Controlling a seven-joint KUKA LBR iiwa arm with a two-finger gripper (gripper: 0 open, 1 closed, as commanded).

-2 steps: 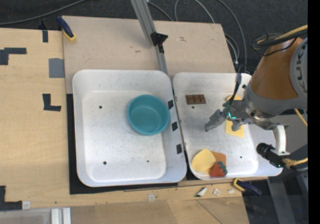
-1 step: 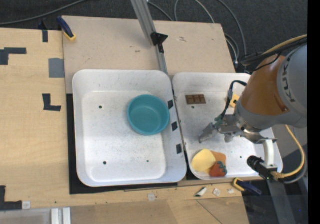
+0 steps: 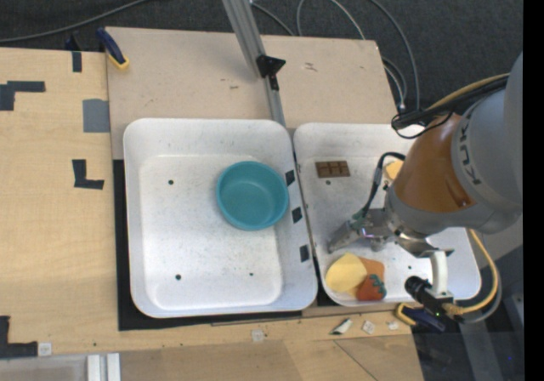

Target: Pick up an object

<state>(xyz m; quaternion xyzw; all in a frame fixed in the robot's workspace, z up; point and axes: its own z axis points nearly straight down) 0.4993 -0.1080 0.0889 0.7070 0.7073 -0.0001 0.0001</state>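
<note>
plywood and a pale tan board are lying under two shallow white bins, with black cables trailing across the dark floor beyond and a grey pole slanting down between them. the left bin (image 3: 153, 201) is holding a teal bowl (image 3: 252, 194), sitting upright toward its right side. the right bin (image 3: 340, 143) is holding a small brown block (image 3: 332, 169) near its far edge, and at its near edge a yellow piece (image 3: 344, 272) touching an orange piece (image 3: 372, 268) and a small red and green thing (image 3: 370, 288), possibly a toy strawberry.

the arm is reaching over the right bin, and the gripper (image 3: 347, 237) is hanging just above the yellow piece. its grey fingers are pointing left and seem to be slightly parted, though the view is too coarse to be sure; nothing is showing between them. judging by this, the pick is not yet done: every object is lying in a bin, and the descent, the closing and the lift are all remaining.
</note>
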